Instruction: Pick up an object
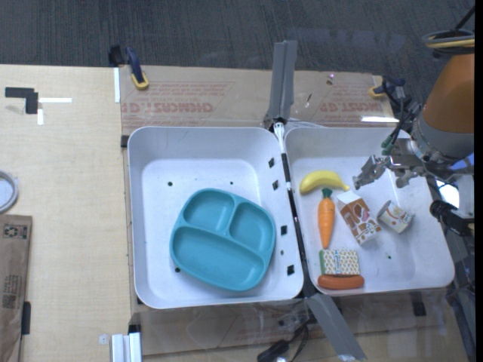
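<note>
Bins sit side by side on the bench. We see a teal three-compartment plastic plate (223, 237) alone in the left white bin (143, 202). The right white bin (423, 274) holds the candidates: a yellow toy banana (323, 180), an orange toy carrot (325, 218), a small brown-and-white carton (358, 219), a small cream cup-like pack (394, 217), a green patterned block (339, 262) and a red toy sausage (341, 281). They lie loosely clustered, some touching, presumably to test picking. The two-finger gripper (375, 172) hovers above this bin's far side, near the banana, grasping nothing; we cannot tell how its jaws stand.

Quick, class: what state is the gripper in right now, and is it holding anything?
Gripper: above the right bin, near the banana; nothing seen between its fingers; open or shut cannot be told.
</note>
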